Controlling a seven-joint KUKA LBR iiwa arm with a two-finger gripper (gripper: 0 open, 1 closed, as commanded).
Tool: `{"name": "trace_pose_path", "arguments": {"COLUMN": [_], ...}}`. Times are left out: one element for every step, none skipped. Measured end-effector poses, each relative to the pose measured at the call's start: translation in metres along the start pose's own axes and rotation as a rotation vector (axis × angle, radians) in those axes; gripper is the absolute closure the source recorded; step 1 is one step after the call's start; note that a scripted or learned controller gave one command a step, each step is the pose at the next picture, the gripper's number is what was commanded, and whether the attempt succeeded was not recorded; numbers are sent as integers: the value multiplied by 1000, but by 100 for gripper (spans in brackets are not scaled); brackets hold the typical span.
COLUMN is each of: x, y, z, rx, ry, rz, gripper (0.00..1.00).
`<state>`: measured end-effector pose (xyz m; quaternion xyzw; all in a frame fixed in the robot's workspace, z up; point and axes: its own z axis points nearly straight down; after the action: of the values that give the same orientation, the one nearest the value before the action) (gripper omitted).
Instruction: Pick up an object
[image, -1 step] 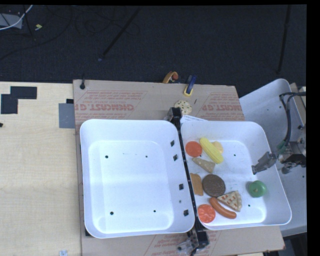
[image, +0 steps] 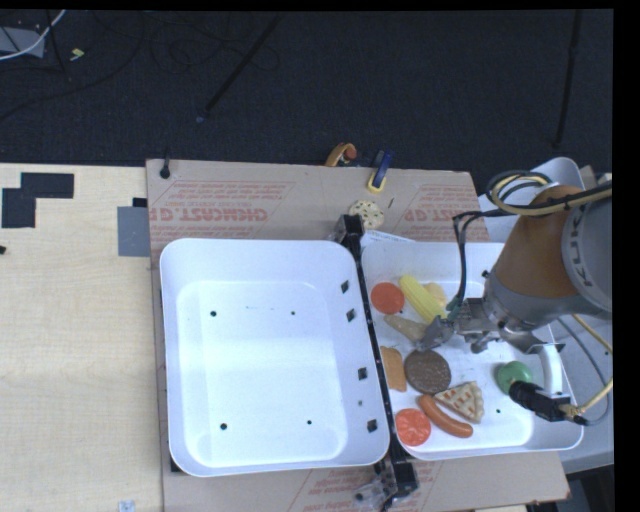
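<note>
Jaws (image: 437, 336) low in right bin (image: 520, 432), just above brown disc (image: 428, 371), beside yellow corn (image: 422, 297), jaw opening cannot be told, nothing visibly held

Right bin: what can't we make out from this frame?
- Gripper: fingers too small and dark against the toys; open or shut is unclear.
- Green object: partly behind the arm's hardware, shape unclear.
- Right bin: far right side covered by the arm.
- Tan piece: partly under the gripper.
</note>
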<state>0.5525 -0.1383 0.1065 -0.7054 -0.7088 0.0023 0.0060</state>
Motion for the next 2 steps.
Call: {"name": "trace_pose_path", "arguments": {"x": [50,46], "y": [65,63], "z": [10,-1], "rx": [-11,-8], "ry": [-2,-4], "rz": [-1,3], "gripper": [0,100]}}
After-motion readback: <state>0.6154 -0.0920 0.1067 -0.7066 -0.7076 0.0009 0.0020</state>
